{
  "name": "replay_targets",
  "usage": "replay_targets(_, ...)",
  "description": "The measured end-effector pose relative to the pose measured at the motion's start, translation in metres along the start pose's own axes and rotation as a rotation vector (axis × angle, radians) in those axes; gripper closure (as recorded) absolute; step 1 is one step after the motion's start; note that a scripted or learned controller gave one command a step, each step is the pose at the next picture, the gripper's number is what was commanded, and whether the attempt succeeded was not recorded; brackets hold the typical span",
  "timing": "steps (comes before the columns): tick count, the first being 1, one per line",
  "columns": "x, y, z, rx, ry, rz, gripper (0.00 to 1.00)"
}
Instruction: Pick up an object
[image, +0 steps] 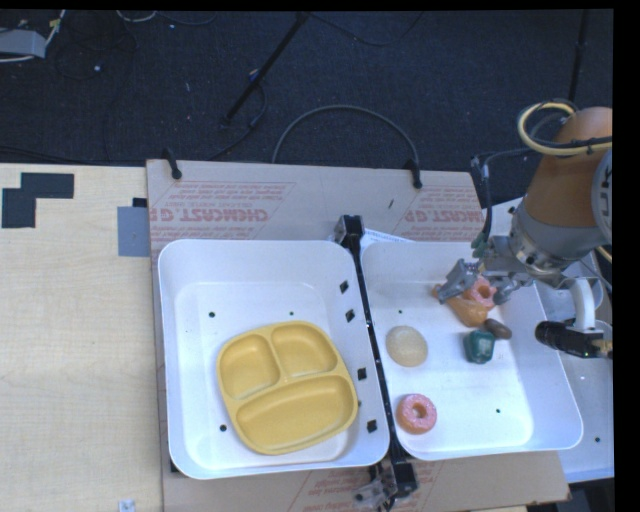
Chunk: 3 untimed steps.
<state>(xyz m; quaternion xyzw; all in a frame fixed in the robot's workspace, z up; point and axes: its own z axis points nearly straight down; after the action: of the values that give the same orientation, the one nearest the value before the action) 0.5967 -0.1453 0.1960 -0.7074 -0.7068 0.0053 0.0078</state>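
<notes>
Where the gripper (483, 283) sits low in the right bin (545, 425), its fingers' state can't be told. An orange-and-pink lumpy object (474, 303) lies directly beneath it.

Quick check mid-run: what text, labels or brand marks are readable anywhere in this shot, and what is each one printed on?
"CHEMCAST G.P." in red, printed upside down and mirrored, on the brown board behind the left bin.
The same red print repeats on the board behind the right bin, partly covered.
More red print shows on the board's front edge below the bins: too cut off to read.
No text on the yellow tray or the other objects.
</notes>
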Motion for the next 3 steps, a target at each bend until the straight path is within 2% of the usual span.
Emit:
replay_targets(1,0.0,0.002,-0.007,-0.011,-0.002,-0.002,0.0)
replay_targets(2,0.007,0.002,0.042,-0.006,-0.001,-0.002,0.0)
replay_targets(3,0.005,-0.002,0.109,-0.003,0.001,-0.001,0.0)
